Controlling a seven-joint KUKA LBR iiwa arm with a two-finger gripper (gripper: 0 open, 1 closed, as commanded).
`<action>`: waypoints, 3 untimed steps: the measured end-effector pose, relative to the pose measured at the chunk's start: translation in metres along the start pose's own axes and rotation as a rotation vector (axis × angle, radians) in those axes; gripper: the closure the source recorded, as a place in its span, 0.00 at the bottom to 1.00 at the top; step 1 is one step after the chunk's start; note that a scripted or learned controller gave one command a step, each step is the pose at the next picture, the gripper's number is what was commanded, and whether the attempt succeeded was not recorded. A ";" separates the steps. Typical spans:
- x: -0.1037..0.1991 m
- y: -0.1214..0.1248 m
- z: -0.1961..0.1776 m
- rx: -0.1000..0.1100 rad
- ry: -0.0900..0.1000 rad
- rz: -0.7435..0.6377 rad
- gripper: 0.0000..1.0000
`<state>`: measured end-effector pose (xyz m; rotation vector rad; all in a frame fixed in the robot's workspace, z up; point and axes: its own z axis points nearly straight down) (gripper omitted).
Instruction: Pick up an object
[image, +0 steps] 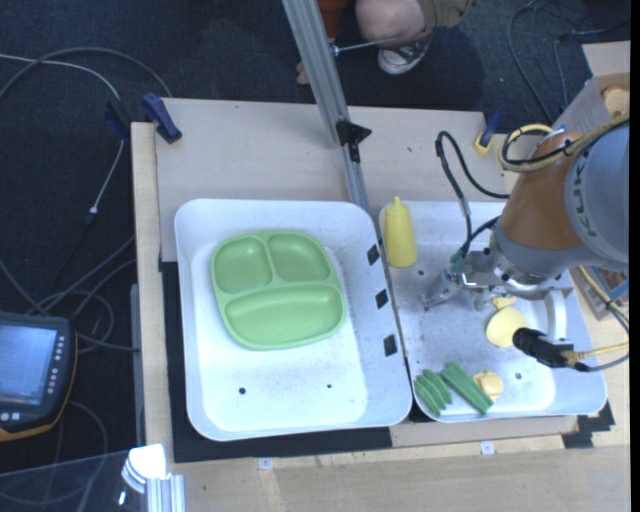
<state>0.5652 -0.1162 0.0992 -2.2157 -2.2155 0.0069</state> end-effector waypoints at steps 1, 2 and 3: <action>0.000 0.002 -0.015 -0.009 -0.001 0.000 1.00; 0.003 0.014 -0.068 -0.016 -0.004 -0.002 1.00; 0.003 0.015 -0.107 -0.015 -0.004 -0.002 1.00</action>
